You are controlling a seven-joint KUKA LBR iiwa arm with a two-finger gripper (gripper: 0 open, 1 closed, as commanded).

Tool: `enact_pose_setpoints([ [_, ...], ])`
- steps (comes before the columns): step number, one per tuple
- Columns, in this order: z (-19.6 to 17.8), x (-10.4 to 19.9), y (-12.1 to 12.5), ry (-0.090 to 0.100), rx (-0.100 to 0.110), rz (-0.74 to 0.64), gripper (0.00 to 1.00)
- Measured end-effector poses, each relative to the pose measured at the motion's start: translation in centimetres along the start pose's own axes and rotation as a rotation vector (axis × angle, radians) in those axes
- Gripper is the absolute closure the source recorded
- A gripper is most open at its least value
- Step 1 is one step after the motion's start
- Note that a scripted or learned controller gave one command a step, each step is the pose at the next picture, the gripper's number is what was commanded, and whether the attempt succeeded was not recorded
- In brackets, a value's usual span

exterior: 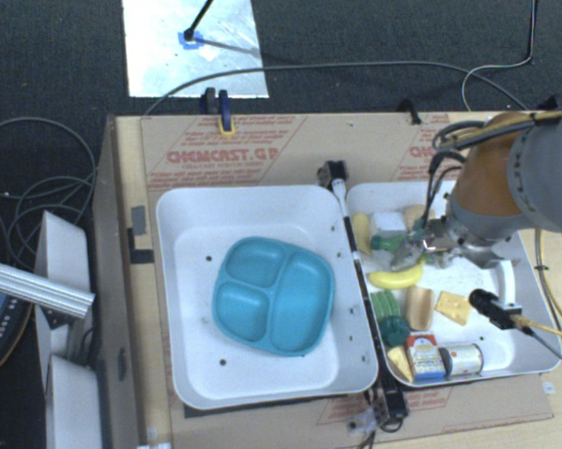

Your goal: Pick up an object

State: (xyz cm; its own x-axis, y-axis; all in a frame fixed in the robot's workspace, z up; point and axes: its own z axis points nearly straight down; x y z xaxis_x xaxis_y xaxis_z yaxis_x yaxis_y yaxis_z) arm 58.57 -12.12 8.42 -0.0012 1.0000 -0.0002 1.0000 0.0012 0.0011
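So, the grey arm comes in from the right and bends down at the wrist, with its orange band sitting over the back half of the right bin. The gripper is low in that bin, pointing toward the side where the two bins meet. It's right above the curved yellow banana and just beside a small green piece. Honestly I can't tell from this angle whether it's open, closed or clamped on something, because it's just a blur of metal down there.

The stuff to pick from is crammed into that right bin. Besides the banana there's a cheese wedge near the middle and a can lying on its side along the near rim. A little red-and-white box sits right up against the can's left end. The labels on both are too small to read. Over in the left bin sits a blue divided plate, well apart from the gripper.

For readable writing, look at the brown counter behind the bins — red print saying "CHEMCAST GP". It's repeated at a slant further right, partly hidden there.
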Motion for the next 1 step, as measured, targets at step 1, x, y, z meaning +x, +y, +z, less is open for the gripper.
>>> enact_pose_setpoints([
  [1,0.58,0.19,6.39,0.01,0.104,-0.007,0.0],
])
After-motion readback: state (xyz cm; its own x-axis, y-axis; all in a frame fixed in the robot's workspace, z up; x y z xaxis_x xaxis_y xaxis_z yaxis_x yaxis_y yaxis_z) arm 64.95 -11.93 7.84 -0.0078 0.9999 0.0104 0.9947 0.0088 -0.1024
